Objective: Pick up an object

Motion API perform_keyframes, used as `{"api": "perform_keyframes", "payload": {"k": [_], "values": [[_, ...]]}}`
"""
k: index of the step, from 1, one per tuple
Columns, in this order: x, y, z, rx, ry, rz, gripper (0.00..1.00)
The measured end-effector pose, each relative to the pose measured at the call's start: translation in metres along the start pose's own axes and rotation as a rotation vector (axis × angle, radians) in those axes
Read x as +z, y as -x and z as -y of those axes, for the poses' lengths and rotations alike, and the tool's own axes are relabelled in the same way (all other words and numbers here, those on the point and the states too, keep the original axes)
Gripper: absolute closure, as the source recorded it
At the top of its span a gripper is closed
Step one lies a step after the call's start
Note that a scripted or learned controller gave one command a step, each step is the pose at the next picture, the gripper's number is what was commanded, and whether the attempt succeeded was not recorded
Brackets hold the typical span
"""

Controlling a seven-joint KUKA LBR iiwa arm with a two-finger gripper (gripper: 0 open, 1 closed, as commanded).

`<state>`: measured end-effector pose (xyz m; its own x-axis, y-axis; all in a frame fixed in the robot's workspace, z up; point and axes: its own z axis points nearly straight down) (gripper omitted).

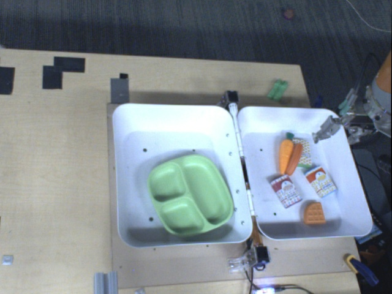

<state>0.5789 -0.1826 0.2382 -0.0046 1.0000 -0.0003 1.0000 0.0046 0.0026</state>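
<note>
The right bin (355,225) holds an orange toy carrot (285,155) lying against a small carton (304,154). Two more small cartons sit below it, one red-and-white (285,190) and one further right (321,182). An orange waffle-shaped piece (314,214) lies near the bin's front. My gripper (340,131) hovers over the bin's upper right corner, open, with nothing between its fingers. It is well to the right of the carrot and touches no object.
The left bin (131,164) holds a light green divided plate (191,193). A small green object (277,89) lies on the wooden bench behind the right bin. A black clamp (231,97) sits where the bins meet at the back.
</note>
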Motion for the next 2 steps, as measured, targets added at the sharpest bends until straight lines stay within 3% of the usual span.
{"api": "perform_keyframes", "payload": {"k": [1, 2], "values": [[0.152, 0.009, -0.056, -0.002, 0.004, 0.001, 0.0], [0.142, 0.009, -0.057, -0.005, 0.006, 0.002, 1.0]]}}
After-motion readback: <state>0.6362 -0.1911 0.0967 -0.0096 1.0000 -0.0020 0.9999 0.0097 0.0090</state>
